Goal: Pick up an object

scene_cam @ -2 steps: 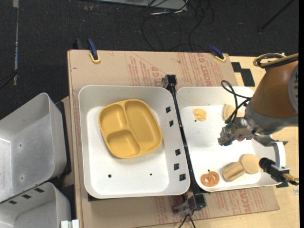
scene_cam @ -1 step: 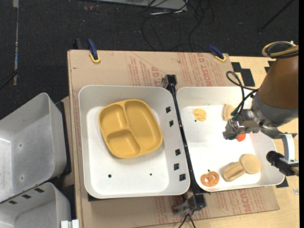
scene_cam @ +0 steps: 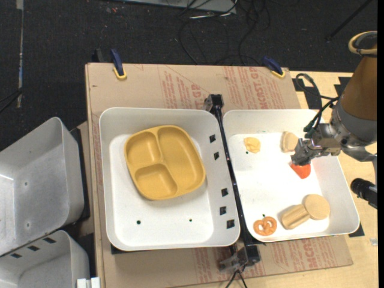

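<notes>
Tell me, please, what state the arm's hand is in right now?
Hand: cannot be told; it sits low over the red piece in the right bin.

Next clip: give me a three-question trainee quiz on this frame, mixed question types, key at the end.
1. True or false: the yellow tray lies in the left bin.
2. Which item sits nearest the claw?
A. the pretzel
B. the red piece
C. the yellow tray
3. Fill in: the pretzel lies near the right bin's ____ edge in the view.

Key
1. True.
2. B. The red piece lies just below the claw in the view; whether it is gripped cannot be told.
3. Bottom, left of the tan mushroom-shaped toy.
</notes>
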Robot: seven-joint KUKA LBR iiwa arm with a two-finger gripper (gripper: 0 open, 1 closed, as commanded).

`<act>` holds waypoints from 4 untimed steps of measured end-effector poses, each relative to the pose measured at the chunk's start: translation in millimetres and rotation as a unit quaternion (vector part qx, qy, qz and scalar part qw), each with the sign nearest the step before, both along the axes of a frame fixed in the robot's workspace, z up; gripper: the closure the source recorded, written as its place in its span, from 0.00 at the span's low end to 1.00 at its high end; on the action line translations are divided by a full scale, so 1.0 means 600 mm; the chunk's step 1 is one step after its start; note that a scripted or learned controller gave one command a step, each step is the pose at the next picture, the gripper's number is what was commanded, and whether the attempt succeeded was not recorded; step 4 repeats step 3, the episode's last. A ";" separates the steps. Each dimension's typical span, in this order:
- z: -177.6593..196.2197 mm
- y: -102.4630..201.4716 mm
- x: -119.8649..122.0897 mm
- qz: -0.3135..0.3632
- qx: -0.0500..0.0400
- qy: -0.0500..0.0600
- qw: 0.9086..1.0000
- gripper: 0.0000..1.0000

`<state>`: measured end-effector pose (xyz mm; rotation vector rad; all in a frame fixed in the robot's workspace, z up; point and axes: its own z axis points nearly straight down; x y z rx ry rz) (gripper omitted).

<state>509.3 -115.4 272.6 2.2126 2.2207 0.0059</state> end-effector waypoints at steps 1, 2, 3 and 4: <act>0.003 0.093 0.010 0.002 0.001 0.003 1.000 1.00; 0.005 0.178 0.025 0.002 0.002 0.003 1.000 1.00; -0.016 0.282 0.038 0.002 0.002 0.004 1.000 1.00; -0.016 0.282 0.038 0.002 0.002 0.004 1.000 1.00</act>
